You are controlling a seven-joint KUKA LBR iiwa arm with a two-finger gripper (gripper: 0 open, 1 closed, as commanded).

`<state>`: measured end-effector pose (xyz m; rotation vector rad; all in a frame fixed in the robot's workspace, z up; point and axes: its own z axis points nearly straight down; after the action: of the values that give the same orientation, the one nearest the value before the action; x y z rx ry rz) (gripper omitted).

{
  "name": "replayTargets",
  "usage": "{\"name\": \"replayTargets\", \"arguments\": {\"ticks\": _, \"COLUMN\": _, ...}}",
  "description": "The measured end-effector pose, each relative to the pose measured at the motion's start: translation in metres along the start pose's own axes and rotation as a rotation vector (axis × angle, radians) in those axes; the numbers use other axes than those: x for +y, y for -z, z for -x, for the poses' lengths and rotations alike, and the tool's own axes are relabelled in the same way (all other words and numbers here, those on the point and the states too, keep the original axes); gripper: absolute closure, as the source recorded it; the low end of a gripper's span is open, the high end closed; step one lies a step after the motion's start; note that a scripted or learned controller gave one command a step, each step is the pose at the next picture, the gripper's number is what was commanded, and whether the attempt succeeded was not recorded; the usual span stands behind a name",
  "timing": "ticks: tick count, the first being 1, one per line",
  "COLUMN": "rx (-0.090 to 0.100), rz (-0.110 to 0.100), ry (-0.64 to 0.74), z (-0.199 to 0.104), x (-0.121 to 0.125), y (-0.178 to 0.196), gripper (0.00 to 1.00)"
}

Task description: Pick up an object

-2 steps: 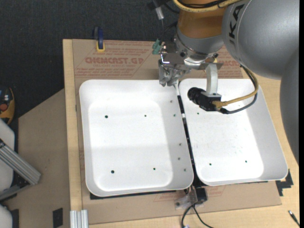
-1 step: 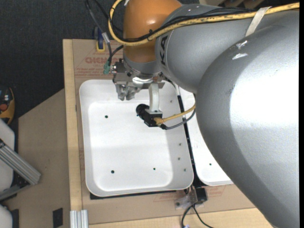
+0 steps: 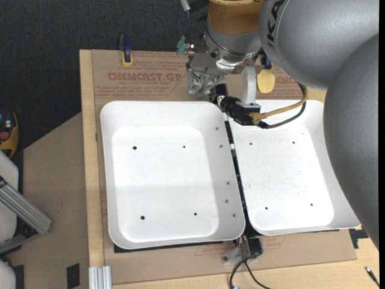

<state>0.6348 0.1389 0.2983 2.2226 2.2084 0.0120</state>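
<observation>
My gripper (image 3: 204, 84) hangs under the orange-banded wrist, over the far rim where the two bins meet. A small pale yellow rounded object (image 3: 266, 81) shows just right of the wrist, above the far edge of the right bin (image 3: 301, 179). The arm partly covers it, and I cannot tell whether it is held or resting. The left bin (image 3: 162, 179) shows a bare white floor with a few dark dots.
The big grey arm body covers the upper right of the view and part of the right bin. A yellow-and-black cable (image 3: 283, 114) loops from the wrist over the right bin's far edge. A blue-and-yellow clamp (image 3: 126, 49) sits on the brown board behind the left bin.
</observation>
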Motion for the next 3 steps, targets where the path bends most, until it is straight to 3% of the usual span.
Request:
{"name": "replayTargets", "arguments": {"ticks": 1, "rx": 0.001, "rz": -0.008, "ry": 0.005, "z": 0.01, "x": -0.014, "y": 0.02, "gripper": 1.0}}
{"name": "replayTargets", "arguments": {"ticks": 2, "rx": 0.0, "rz": -0.019, "ry": 0.011, "z": -0.046, "x": 0.003, "y": -0.074, "gripper": 1.0}}
{"name": "replayTargets", "arguments": {"ticks": 3, "rx": 0.0, "rz": -0.006, "ry": 0.002, "z": 0.003, "x": 0.0, "y": -0.015, "gripper": 1.0}}
